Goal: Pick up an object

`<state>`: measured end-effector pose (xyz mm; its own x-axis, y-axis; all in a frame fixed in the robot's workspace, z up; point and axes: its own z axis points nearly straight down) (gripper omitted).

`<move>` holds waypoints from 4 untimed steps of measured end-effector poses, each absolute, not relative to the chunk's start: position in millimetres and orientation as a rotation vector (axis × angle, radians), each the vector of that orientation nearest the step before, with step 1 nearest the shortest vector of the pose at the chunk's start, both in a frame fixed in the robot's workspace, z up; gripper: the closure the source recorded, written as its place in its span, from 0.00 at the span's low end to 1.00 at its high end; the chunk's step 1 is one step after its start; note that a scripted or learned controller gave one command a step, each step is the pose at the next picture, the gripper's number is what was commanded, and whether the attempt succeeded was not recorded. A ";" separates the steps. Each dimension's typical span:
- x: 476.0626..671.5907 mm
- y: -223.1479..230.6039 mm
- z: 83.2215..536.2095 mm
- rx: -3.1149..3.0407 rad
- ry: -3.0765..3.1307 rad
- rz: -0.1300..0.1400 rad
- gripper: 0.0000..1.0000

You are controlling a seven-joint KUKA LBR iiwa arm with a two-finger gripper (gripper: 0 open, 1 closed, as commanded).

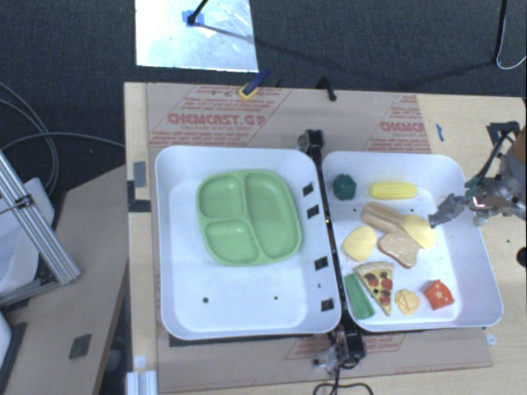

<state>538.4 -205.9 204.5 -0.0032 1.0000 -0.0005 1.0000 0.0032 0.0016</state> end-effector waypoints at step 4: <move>486.1 110.1 188.7 2.204 2.242 0.008 0.00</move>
